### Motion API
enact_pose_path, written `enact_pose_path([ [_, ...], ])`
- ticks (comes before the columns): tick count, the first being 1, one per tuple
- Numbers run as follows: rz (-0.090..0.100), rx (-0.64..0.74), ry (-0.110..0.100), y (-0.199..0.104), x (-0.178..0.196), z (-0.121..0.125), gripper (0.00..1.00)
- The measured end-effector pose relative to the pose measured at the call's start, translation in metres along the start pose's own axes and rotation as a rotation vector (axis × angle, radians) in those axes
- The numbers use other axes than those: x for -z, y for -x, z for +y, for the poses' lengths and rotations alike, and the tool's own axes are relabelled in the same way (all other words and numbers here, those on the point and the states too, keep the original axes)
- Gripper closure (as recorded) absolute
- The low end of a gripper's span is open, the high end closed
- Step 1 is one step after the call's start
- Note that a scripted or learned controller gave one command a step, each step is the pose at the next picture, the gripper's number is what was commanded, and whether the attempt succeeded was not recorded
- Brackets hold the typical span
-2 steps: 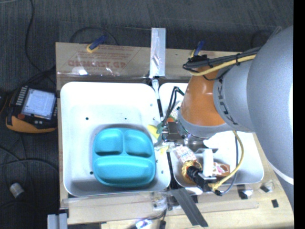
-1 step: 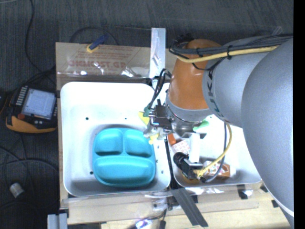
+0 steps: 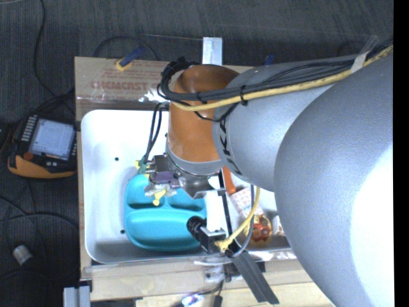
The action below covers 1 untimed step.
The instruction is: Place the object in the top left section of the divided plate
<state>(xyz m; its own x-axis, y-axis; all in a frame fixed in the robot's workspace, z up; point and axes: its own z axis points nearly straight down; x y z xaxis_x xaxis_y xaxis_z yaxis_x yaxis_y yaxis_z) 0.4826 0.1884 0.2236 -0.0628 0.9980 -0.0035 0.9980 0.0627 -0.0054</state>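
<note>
- Because the arm [image 3: 307, 152] reaches in steeply from the right, its wrist hides the hand [image 3: 167, 185], and whether it is released or clenched I cannot tell.
- Directly beneath the hand lies the turquoise divided plate [image 3: 153, 229], resting in the white bin [image 3: 105, 171].
- The object to place is hidden; it may be under the wrist.
- Right of the hand, snack packets [image 3: 255, 226] sit in the neighbouring bin.

The divided plate [image 3: 150, 226] lies in the left bin [image 3: 105, 171], toward its near right side. The arm [image 3: 307, 146] reaches over it from the right. A handheld device [image 3: 45, 146] lies on the floor, left of the bench [image 3: 115, 82].
</note>
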Motion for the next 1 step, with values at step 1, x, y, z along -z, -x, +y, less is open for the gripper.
enact_pose_path([
  [1,-0.002,-0.072,0.003,-0.021,0.0438,0.0794,1.0],
])
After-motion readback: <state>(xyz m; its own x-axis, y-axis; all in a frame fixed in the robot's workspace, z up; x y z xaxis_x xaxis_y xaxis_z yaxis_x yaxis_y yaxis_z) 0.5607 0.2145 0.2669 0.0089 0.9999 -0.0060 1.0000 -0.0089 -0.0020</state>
